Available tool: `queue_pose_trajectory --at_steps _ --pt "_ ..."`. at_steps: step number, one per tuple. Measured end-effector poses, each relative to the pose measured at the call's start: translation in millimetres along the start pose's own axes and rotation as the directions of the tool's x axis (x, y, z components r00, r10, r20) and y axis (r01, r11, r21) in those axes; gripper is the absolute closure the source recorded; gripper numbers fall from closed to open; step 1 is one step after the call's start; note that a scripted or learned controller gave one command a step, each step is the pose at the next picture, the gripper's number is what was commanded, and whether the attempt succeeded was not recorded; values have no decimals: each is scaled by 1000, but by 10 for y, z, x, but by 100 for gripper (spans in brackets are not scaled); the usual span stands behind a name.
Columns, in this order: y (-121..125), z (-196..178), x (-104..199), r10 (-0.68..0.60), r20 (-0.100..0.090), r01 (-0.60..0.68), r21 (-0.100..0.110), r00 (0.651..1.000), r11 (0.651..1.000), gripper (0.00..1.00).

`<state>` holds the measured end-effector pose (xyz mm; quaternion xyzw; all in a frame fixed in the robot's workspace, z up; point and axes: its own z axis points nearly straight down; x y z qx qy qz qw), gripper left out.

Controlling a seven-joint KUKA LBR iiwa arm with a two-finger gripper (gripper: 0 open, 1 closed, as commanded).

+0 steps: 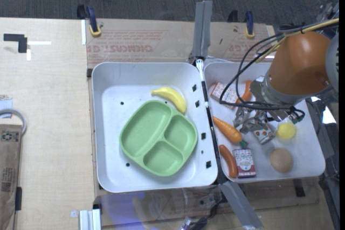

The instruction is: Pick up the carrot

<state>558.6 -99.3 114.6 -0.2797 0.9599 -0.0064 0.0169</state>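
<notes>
The camera looked down on two white bins. The carrot (pixel 227 129) lay in the right bin (pixel 315 167), near the wall between the bins, with its tip pointing up and left. The gripper (pixel 249 122) hung just right of the carrot, close to it, but the carrot was not between its fingers. It seemed to be the reaching step, with the grab not done yet. Next, the gripper would need to slide left over the carrot and close on its middle. How wide the hand was could not be told. The arm (pixel 298 64) came in from the right, bent down over the bin.
</notes>
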Motion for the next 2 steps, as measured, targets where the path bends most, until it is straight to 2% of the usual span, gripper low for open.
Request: queue_pose_trajectory --at_steps 1,2 --pt "6 8 5 0 -2 0 -2 1000 1000 0" --pt "62 224 103 -229 -19 228 -27 973 973 0"
